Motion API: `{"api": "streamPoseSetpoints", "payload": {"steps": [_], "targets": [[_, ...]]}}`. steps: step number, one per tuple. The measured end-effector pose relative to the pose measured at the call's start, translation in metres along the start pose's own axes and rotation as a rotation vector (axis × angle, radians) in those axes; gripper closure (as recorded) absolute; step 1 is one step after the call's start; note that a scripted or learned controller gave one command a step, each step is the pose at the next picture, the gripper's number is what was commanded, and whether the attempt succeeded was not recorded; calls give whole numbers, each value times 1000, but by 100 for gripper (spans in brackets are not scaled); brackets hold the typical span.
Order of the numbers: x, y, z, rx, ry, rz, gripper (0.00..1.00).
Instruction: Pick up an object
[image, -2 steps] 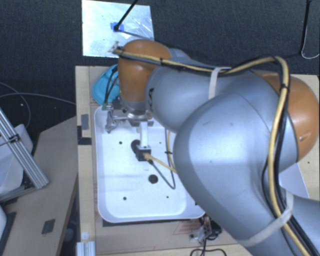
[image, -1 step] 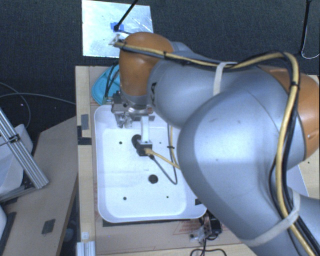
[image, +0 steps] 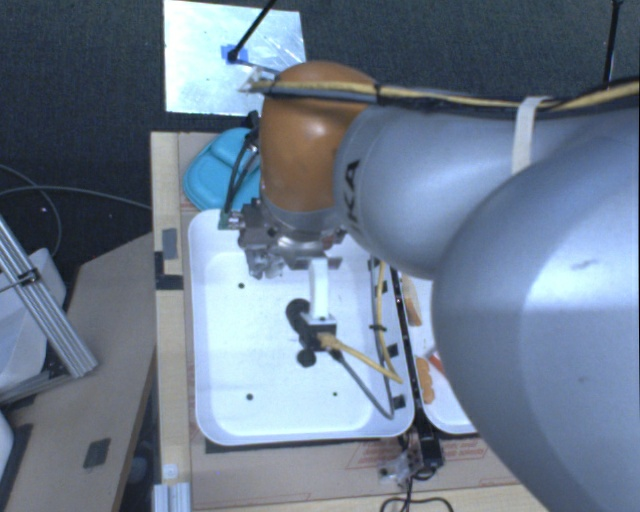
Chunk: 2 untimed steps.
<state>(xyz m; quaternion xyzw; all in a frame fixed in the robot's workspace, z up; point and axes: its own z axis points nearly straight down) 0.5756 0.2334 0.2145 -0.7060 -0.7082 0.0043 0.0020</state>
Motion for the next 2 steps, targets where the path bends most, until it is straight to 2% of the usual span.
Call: {"api": "streamPoseSetpoints", "payload": {"steps": [1,2], "targets": [[-18,86,-14,-17,6,3,100],[-50,76,-187,-24,7,4,100]]}}
